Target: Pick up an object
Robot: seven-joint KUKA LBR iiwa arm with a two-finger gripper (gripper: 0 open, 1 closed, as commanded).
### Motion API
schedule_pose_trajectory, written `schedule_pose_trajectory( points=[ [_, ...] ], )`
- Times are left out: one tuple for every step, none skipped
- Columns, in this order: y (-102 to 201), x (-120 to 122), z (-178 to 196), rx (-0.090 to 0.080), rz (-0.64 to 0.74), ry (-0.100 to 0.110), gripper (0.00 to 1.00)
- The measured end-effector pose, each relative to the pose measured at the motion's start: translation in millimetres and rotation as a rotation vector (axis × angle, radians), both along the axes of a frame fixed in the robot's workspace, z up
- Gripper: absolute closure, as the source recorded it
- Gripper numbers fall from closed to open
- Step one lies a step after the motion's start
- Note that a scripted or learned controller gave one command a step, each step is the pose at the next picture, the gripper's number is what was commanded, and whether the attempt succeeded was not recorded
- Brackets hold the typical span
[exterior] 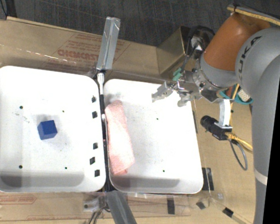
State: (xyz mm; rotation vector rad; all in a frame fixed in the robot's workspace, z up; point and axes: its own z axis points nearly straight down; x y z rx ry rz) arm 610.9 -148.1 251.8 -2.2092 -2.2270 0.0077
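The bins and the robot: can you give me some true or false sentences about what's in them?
1. The small blue cube sits in the left white bin. True.
2. The pink rolled cloth lies in the left bin. False: it lies in the right white bin, along its left wall.
3. The gripper holds the blue cube. False: it is above the right bin's far edge, holding nothing.
4. The gripper's fingers are spread apart. True.

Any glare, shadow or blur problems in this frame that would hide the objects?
Camera view: even lighting, bins slightly washed out; blue cube sharp with a faint shadow; pink roll soft-edged but clear; gripper slightly blurred over the right bin far rim.
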Motion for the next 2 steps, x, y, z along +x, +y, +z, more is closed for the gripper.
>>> schedule_pose_trajectory(
  points=[
    [43, 24, -152, 0.000, 0.010, 0.001, 0.00],
    [-2, 46, -80, 0.001, -0.003, -0.006, 0.00]
  ],
)
